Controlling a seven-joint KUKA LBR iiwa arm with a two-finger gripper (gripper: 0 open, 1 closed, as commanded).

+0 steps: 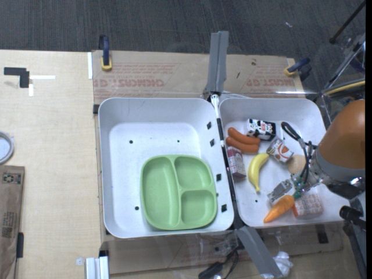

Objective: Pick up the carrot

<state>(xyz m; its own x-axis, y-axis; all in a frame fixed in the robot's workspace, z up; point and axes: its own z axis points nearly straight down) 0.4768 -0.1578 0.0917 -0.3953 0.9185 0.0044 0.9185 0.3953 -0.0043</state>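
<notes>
Right now I have the arm reaching in from the right of the frame, its orange-banded wrist over the right white bin, and the gripper down low in the lower right of that bin. The orange tapered carrot lies just below and left of the gripper tip, slanting toward the bin's lower edge, touching or nearly touching the metal end of the tool. From this slanted view I cannot tell whether the fingers are apart or together, and I see nothing clearly held between them, so I judge this as the approach or closing step, not a lift.

For the next move I would want the tool centred across the carrot's thicker upper end and low enough to get around it before closing.

Room is tight. A pale pinkish packet sits just right of the carrot, a yellow banana stands near on its upper left, and a red-and-white can lies above. The bin's lower rim is close behind the carrot's tip, so a push could pin it there. The left white bin, holding a green divided plate, is well apart from all this on the tabletop.
</notes>
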